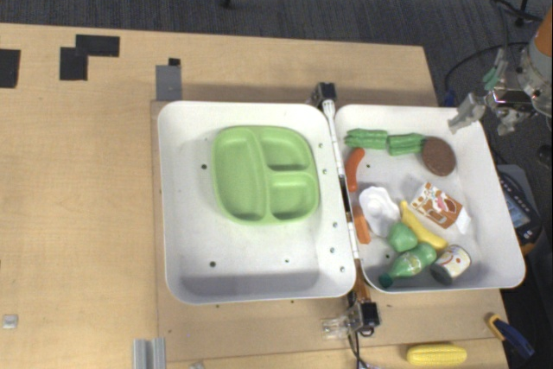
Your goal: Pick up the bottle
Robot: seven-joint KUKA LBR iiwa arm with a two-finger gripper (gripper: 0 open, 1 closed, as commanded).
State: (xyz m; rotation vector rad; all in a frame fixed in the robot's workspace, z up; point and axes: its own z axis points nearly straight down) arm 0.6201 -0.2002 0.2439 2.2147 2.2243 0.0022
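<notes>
The bottle (408, 264) is green with a darker cap and lies on its side near the front edge of the right bin (484, 186), cap pointing front-left. A yellow banana (422, 227) rests just behind it and a small can (452, 264) lies at its right. My gripper (486, 112) hovers over the bin's back right corner, well away from the bottle, with its two fingers spread apart and nothing between them.
The right bin also holds a green pea pod (384, 140), a brown cookie (438, 155), a carrot (354, 168), a white crumpled piece (378, 205) and a snack box (436, 206). A green divided plate (263, 173) lies in the left bin (186, 212). A yellow object (436, 353) lies on the bench front.
</notes>
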